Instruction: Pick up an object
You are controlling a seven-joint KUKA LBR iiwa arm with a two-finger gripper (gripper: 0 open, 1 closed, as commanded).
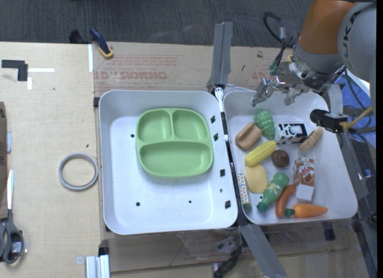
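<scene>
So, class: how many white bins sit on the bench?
2. The left shallow white plastic bin holds a green divided plate; the right shallow white plastic bin beside it holds toy food.

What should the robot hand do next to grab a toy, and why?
Probably come straight down a little. The gripper hovers above the right bin's far end, holding nothing, and the green bumpy toy and hot dog lie just below it.

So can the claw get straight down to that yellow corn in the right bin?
Probably yes. The claw hangs over the bin's far end, and the corn lies uncovered, though a hot dog bun and green vegetable crowd it.
</scene>
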